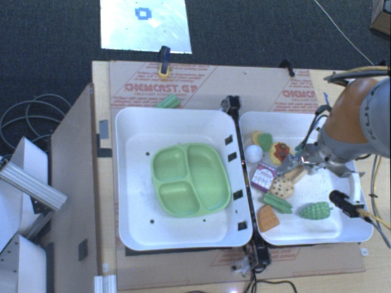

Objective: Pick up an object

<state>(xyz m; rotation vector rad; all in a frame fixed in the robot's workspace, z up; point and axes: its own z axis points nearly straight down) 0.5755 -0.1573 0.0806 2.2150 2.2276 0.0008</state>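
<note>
- Nearest, at the right bin's (351, 227) front, lie a green knobbly toy (315, 210), an orange piece (267, 218), a spotted cracker (281, 188).
- My claw (297, 162) hangs over the pile's middle; whether it grips anything I cannot tell.
- Leftward, a green divided tray (190, 179) sits inside the left bin (137, 133).
- Beyond lie cardboard (201, 81) and dark carpet (244, 17).

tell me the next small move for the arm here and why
Probably a short drop straight down. The gripper hangs over the crowded toy food in the right bin, near the cracker, with nothing seen between its fingers.
</note>
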